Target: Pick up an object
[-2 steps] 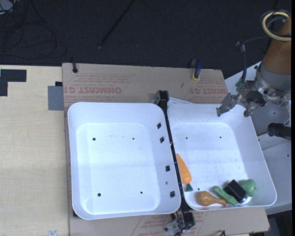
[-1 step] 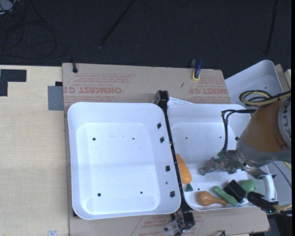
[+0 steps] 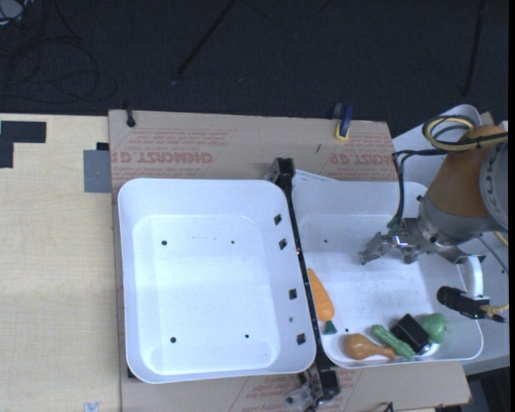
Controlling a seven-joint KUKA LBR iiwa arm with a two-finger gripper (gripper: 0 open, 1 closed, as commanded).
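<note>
Tool (image 3: 379, 249) over right bin (image 3: 360, 204), fingers spread wide, nothing between them. Carrot (image 3: 321, 296) lies near, against bin's left wall. Pear (image 3: 366, 347), green toy (image 3: 393, 341), black block (image 3: 410, 332) cluster at front edge.

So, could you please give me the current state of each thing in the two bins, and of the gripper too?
Gripper: over the right bin, nothing between its fingers.
Carrot: lying against the right bin's left wall.
Brown pear-shaped toy: lying at the bin's near edge.
Green toy: lying beside it, touching the black block.
Black block: resting on the green pieces.
Left bin: sitting flat.
</note>
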